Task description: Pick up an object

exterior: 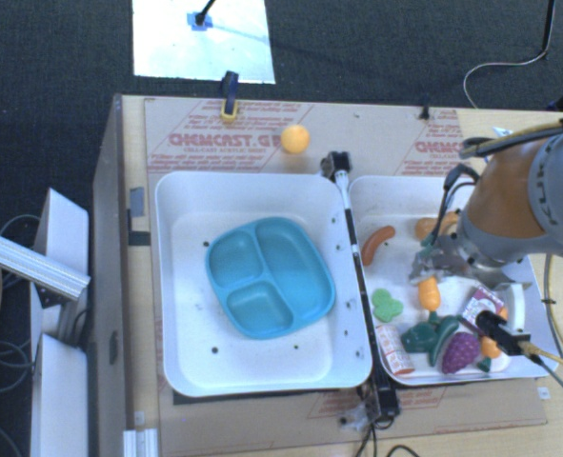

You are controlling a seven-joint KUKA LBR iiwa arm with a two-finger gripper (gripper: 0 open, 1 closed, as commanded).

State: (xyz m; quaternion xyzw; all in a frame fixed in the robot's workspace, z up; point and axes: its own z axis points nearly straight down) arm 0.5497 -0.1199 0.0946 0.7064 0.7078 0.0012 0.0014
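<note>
The gripper (432,265) is seen low inside the right bin (395,198), reached in from the right by the grey arm (519,208) with its orange band; whether it is spread or pressed together cannot be told, as the tool is dark and partly hidden by the wrist. An orange carrot-like piece (429,294) lies just below the gripper, touching or nearly touching it; contact cannot be confirmed, and nothing is seen pinched. All further places are given relative to that carrot-like piece. A reddish sausage (377,243) lies up and to the left, apart from it. A yellow-orange item (426,227) sits above, partly hidden by the arm. A small green piece (387,306) lies just to the left. A dark green leafy toy (428,334) and a purple grape bunch (460,350) lie below, close together near the bin's lower rim. A small red-and-white packet (392,348) lies below and to the left, and a white-and-pink carton (481,304) to the right. The left bin (186,255), well to the left, is seen to hold a blue three-compartment tray (270,276). An orange ball (294,139) rests on the bench (376,131) outside the bins, well up and to the left.
</note>
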